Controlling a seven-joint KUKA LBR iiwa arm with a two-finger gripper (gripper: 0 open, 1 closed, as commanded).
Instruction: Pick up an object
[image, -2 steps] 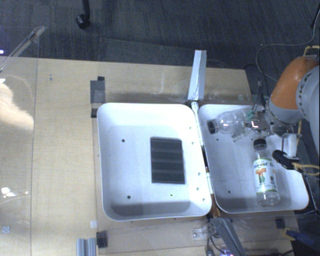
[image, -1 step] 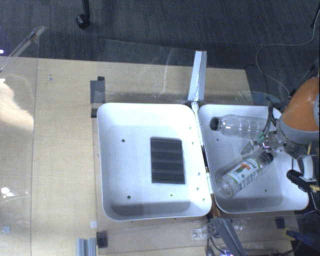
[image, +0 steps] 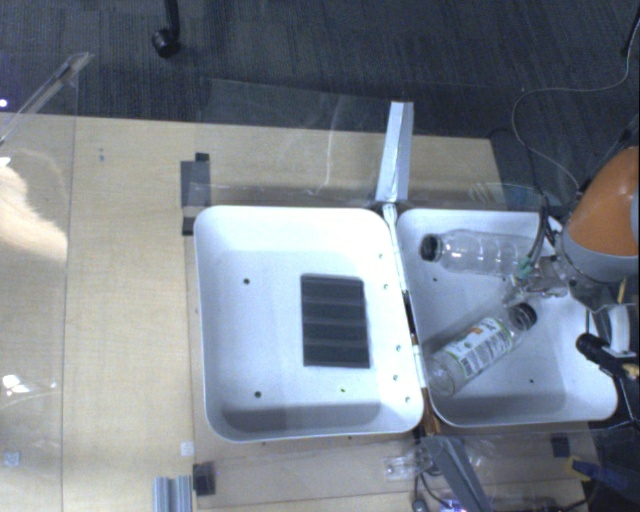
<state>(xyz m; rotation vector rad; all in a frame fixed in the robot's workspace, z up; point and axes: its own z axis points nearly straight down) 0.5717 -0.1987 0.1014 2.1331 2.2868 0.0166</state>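
Note:
Two clear plastic bottles lie in the right bin (image: 590, 400). One bottle (image: 472, 250) rests near the far wall, its black cap pointing left. The other, a labelled bottle (image: 478, 346), lies diagonally with its black cap up and to the right. A dark ribbed rectangular block (image: 335, 320) lies flat in the middle of the left bin (image: 230, 300). My gripper (image: 530, 278) hangs low over the right bin, between the right end of the far bottle and the cap of the labelled one. The grey wrist and orange band (image: 608, 212) cover its upper part.
A metal divider post (image: 395, 150) stands behind the seam between the bins. Black cables (image: 600, 355) hang by the right bin's right wall. A clear panel covers the bench at left. Clamps and wiring sit at the front edge below the bins.

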